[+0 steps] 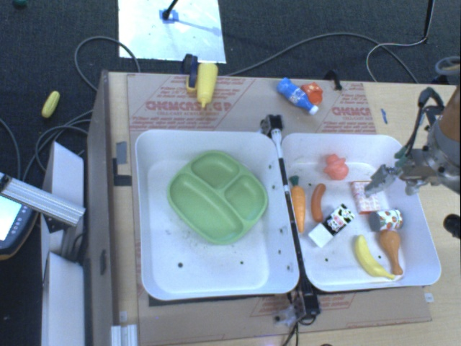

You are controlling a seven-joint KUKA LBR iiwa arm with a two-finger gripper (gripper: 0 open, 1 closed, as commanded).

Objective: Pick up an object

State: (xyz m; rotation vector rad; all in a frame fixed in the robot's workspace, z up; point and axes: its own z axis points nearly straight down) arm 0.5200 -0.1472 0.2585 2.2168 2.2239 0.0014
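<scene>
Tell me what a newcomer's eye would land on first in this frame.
Probably the green plate, a divided dish lying alone in the left bin. Next, the bright toy food scattered in the right bin: a carrot by the divider, a banana and a drumstick near the front. The end effector hangs over that bin's right side, above a small red-and-white box.

The grey metal claw (377,181) was built of dull silver links and brackets, ending in a slim, pale fingertip (376,182). A thin black cable (416,125) looped above it. Behind it sat a rounded grey-and-tan wrist housing (448,132).
</scene>
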